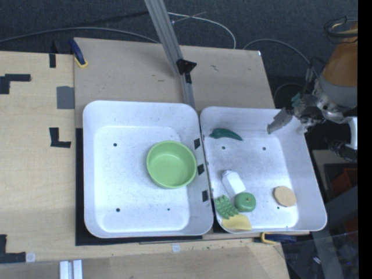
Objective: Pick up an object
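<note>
1. Fingers [281,122] sit over the upper right corner of the right bin [305,173], at the end of the grey arm [340,80] reaching in from the right. Can't tell whether they are spread or pressed together; nothing visible between them.
2. Dark green leaf-shaped piece [225,134] lies to the left of the fingers, near the bin's top edge, apart from them.
3. White bottle [233,183] lies below and left of the fingers, mid-bin, tilted.
4. Green round piece [245,201] is just beside the bottle's lower end.
5. Green ridged piece [224,206] and yellow piece [240,222] sit in the lower left corner, far from the fingers.
6. Tan disc [285,196] lies well below the fingers.
7. Green bowl [171,164] stands upright in the left bin [104,156], well away to the left on the desk [133,68].
</note>
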You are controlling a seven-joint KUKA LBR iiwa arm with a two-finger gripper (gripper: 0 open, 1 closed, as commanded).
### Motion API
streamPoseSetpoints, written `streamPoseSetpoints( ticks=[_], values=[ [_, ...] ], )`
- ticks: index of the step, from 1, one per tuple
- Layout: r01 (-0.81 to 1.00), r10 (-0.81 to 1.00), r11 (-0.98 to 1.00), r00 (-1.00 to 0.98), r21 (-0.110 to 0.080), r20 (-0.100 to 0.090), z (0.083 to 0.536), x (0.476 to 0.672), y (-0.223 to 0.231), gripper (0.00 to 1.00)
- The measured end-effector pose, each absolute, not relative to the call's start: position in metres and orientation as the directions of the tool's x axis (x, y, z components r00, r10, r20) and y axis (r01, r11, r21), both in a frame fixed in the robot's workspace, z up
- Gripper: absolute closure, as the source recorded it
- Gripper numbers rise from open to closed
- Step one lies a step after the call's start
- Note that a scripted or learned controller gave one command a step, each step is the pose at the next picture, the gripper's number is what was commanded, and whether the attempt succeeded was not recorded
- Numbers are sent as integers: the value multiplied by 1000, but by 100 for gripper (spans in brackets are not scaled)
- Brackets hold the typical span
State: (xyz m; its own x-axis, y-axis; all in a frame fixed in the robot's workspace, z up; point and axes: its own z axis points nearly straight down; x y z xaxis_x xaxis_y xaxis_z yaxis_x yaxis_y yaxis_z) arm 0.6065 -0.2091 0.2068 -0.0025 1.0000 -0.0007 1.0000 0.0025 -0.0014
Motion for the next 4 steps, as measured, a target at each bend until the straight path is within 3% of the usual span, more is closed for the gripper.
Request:
streamPoseSetpoints(
  ticks=[1, 3, 4],
  values=[
    [1000, 1000, 2, -2, -2, -1, 207, 606, -209, 0],
    [1000, 1000, 2, -2, -6, 0, 111, 594, -197, 0],
    [1000, 1000, 2, -2, -2, -1, 87, 594, -196, 0]
  ],
)
